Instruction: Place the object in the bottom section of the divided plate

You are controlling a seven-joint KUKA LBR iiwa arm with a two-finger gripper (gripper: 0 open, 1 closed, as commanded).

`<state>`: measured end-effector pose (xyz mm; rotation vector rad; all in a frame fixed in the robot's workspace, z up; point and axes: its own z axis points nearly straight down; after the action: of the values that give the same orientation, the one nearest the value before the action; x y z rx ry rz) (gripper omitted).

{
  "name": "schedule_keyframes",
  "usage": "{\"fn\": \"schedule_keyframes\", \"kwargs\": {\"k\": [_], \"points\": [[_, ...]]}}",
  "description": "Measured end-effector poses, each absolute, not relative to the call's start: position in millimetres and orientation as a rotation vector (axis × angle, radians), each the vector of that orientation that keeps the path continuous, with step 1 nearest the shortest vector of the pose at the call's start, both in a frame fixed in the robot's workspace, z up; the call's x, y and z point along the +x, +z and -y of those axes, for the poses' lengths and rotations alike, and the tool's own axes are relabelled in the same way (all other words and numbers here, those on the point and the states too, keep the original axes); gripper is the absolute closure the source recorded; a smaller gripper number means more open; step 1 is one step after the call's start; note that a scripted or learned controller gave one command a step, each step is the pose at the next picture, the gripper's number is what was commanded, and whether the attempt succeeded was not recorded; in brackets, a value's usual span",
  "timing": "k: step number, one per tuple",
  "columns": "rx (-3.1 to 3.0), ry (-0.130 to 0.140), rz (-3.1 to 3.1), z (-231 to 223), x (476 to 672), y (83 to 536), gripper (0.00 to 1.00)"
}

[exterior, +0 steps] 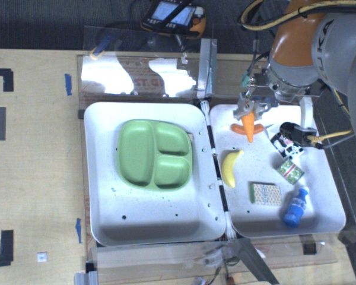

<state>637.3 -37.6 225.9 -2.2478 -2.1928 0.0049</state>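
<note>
Single arm reaches in from 3 o'clock over the right bin. The gripper sits low at about 11 o'clock in that bin, near the rear wall. Directly under it lies the orange carrot, whose upper end comes right up to the gripper. From this angle we cannot tell whether the jaws are wide, narrow or closed on the carrot, nor whether the carrot is lifted or resting on the bin floor.

Other contents of the right bin:
- banana at 9 o'clock, just beside the wall shared by the bins, apart from the carrot
- patterned pad at 6 o'clock, lying flat
- blue bottle at 5 o'clock, on its side, just beside the pad
- green and white packet at 3 o'clock, near the bottle's cap end

The left bin holds the green divided plate, a little toward 12 o'clock of centre. We note one large section on its 9 o'clock side and two smaller ones stacked on its 3 o'clock side. All three show bare green. The carrot is well apart from the plate, with the bin walls between them.

Both bins sit on the pale wooden surface. A handset with a lit screen lies beyond the bins at 12 o'clock.
</note>
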Motion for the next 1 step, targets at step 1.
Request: {"fn": "schedule_keyframes", "kwargs": {"k": [1], "points": [[-2.321, 0.009, 2.110, -34.2, 605.2, 201.5, 1.00]]}}
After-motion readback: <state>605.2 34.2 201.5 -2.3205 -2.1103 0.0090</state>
